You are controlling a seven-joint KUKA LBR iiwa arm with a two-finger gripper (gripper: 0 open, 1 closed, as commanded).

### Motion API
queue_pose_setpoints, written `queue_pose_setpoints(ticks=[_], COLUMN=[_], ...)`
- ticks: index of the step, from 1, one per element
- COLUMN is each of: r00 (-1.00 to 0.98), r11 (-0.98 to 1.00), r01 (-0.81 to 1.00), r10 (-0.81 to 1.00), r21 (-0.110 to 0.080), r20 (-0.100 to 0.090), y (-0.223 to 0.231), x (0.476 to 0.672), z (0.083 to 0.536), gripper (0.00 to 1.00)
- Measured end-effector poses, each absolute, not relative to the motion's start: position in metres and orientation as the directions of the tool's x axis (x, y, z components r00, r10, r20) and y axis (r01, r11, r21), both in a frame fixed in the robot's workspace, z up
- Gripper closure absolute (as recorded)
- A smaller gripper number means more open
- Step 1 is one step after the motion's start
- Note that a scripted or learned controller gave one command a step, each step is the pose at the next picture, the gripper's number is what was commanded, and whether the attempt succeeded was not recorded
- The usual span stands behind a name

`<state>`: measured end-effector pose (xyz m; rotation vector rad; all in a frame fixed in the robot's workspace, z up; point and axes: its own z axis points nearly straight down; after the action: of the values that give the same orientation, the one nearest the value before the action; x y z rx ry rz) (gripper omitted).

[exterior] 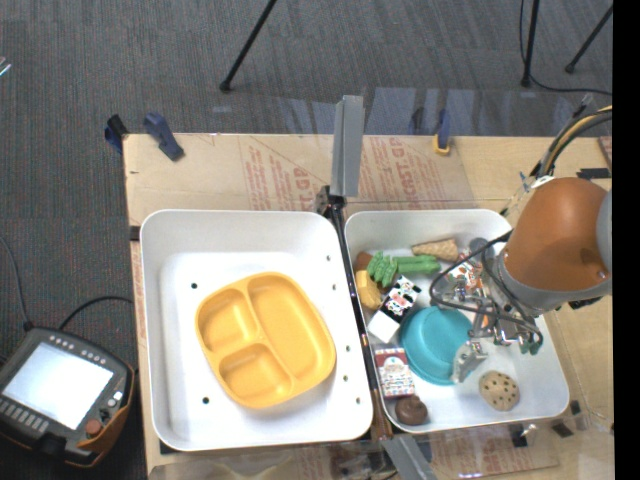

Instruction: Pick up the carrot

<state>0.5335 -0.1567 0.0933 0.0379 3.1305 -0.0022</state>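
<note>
1. Carrot lies in the right bin, near its far wall, long axis roughly left-right, beside the green toy.
2. Gripper hangs over the blue bowl; whether it is spread or pinching, I cannot tell.

Even overhead light, soft shadows, slight grain, sharp.
</note>
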Motion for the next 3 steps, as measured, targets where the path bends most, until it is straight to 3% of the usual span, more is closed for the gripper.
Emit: queue_pose_setpoints(ticks=[2,3], r00=[-1.000,-0.997], r11=[1.000,0.997], r01=[0.000,0.078], r10=[0.000,0.078], r21=[0.001,-0.001], r20=[-0.013,-0.012], y=[-0.166,-0.134], x=[0.531,0.536], z=[0.093,0.093], gripper=[0.00,0.00])
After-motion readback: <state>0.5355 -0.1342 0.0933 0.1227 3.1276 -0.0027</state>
